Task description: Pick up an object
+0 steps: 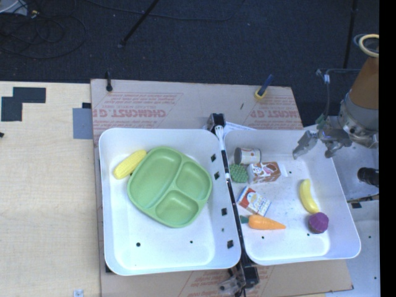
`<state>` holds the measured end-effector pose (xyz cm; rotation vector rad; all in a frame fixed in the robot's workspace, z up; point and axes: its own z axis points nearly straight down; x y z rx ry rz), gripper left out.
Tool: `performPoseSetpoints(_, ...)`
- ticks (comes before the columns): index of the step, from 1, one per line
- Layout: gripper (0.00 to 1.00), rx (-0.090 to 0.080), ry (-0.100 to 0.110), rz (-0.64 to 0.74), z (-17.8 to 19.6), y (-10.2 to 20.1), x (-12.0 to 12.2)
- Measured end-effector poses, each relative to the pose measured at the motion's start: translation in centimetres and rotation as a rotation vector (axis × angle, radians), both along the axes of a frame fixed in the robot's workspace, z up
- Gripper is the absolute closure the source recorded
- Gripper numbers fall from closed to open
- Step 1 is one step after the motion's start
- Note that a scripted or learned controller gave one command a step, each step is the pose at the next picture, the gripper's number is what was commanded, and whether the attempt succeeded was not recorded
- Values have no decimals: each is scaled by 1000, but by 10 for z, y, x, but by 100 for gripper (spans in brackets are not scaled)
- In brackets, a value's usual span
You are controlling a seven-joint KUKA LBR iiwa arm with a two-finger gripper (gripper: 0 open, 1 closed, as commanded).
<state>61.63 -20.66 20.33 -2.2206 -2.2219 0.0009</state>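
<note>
Dark carpet with loose cables is running behind the bench, where a cardboard sheet (pixel 185 107) is lying under two white bins. Reaching in from the right, the gripper (pixel 320 142) is hovering over the upper right corner of the right bin (pixel 346 243), its fingers spread apart with nothing between them. Nearest below it, a yellow banana (pixel 307 196) is lying on the bin floor, clearly apart from the fingers, and a purple plum-like fruit (pixel 318 223) is sitting just beneath the banana. Farther left, a small tin can (pixel 247 156) is lying on its side, beside a green scrubby item (pixel 239 173) and a printed packet (pixel 266 172). Lower down, another small packet (pixel 254 201) is resting just above an orange carrot (pixel 266 223). Across the divider, the left bin (pixel 124 252) is holding a green divided plate (pixel 169 185) with a corn cob (pixel 129 164) touching its upper left edge.
</note>
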Motion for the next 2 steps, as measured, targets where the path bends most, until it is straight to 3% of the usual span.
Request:
performPoseSetpoints(1,0,0,0,1,-115,-6,-22)
performPoseSetpoints(2,0,2,1,0,-115,-6,-61)
